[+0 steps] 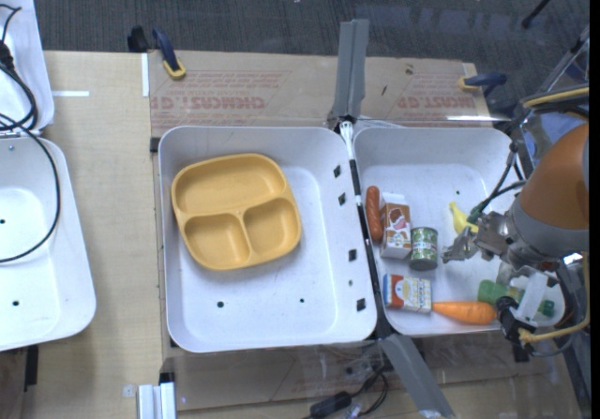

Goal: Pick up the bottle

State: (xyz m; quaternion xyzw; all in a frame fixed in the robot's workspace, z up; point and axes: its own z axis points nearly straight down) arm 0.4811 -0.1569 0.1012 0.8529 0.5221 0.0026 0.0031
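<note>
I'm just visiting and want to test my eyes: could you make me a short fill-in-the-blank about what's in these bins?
The yellow plate lies in the ____ bin. It has ____ compartments. The carrot lies along the ____ edge of the right bin. The can is coloured ____.

Missing words: left; three; near; green

Left bin (pixel 187 314): a yellow divided tray (pixel 236 211) filled the upper middle; bare floor lay open along the front and right wall.
Right bin (pixel 422 159): back half open and passable. Along its left side stood a sausage (pixel 374 211), a small carton (pixel 397 230), a green can (pixel 424 246) and a second carton (pixel 408 293), close-packed; a carrot (pixel 464 312) barred the front edge. The green bottle (pixel 493 291) sat hemmed in at the front right corner, just beside the carrot, under the arm's wrist (pixel 553 220), with the gripper (pixel 466 244) near the can
</note>
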